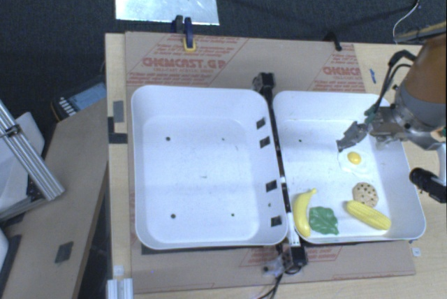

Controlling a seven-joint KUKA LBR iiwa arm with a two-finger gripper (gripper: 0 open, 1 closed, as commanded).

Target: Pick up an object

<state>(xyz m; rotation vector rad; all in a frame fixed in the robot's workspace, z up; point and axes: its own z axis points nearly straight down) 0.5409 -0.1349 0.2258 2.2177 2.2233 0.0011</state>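
Red block print "CHEMCAST GP" on the flat tan cardboard sheet (230, 56) under the 2 shallow white plastic bins (202, 165), readable once at the sheet's far-left part, well to the left of and beyond the grey two-finger gripper (347, 141). A 2nd red print of the same kind sits on the sheet just beyond the fingers, near the far right corner; it runs at a slant and is partly cut off, letters not legible. More faint red print shows on the sheet's near edge below the bins, too small to read. No numbers or other labels can be read.
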